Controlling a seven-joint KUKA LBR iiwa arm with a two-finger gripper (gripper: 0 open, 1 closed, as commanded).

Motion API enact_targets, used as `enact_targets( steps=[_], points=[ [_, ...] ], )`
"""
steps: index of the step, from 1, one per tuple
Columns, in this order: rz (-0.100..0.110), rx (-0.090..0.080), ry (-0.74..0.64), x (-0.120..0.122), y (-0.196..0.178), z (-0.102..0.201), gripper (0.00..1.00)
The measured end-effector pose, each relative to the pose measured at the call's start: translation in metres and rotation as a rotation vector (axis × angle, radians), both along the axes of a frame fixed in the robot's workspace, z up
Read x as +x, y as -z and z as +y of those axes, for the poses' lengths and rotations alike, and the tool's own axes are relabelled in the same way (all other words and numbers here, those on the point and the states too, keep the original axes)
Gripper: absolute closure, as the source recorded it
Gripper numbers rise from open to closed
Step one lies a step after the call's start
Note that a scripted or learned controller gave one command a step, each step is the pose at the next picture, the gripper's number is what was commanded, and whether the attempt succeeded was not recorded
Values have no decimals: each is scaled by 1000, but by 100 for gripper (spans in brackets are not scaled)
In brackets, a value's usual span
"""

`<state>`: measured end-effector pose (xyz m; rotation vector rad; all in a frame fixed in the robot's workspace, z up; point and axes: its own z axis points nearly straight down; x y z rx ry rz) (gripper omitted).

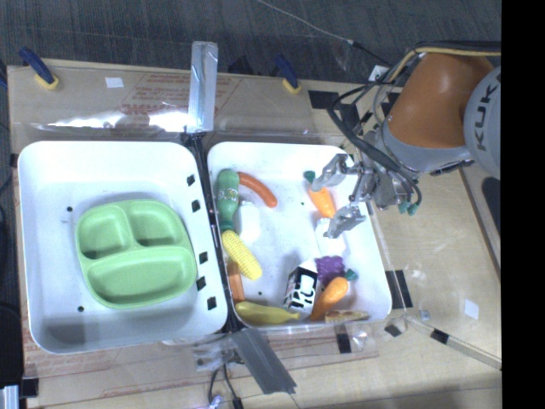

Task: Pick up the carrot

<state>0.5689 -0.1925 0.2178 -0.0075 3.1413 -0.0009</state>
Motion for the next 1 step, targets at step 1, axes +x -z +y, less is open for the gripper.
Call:
enact_targets(
  steps=[1],
  points=[
    [5, 2, 55, 35, 76, -15, 0]
  ],
)
